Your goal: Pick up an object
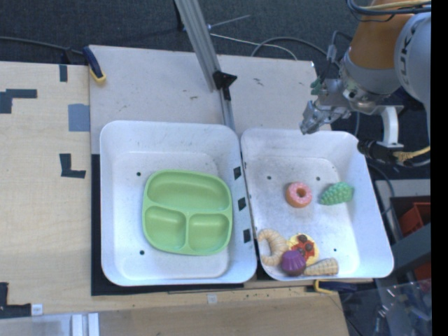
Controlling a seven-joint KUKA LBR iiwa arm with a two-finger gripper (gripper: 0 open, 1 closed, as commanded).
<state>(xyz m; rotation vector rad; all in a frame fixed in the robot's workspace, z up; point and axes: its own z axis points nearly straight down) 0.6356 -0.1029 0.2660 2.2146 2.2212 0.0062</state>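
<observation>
Two white bins sit side by side on the bench. Over the right bin's (364,187) far edge hangs the gripper (311,123); its opening I cannot tell. Nothing is picked: donut (299,194) lies mid-bin, untouched.

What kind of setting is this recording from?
Probably a robotics lab bench for pick trials: two white bins, one with a green divided plate, the other with toy food like a pink donut, and the arm's gripper above.
</observation>
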